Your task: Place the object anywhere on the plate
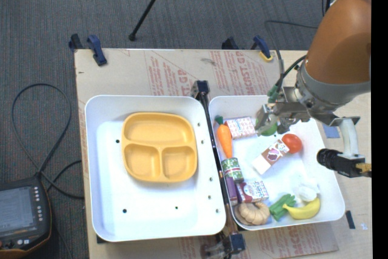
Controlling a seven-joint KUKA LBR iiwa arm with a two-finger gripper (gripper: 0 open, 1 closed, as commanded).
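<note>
Dark grey carpet (182,3) covers the floor around the counter (157,73), whose top is a brown board with red print. Blue clamps (96,48) grip the counter's far edge. A thin black pole (154,0) slants over the carpet beyond the counter. Left of the counter a black cable (27,130) loops (one wide ring) toward a handheld screen (21,218) near the counter's front corner.

Plate (160,147) in left bin (103,203)
</note>
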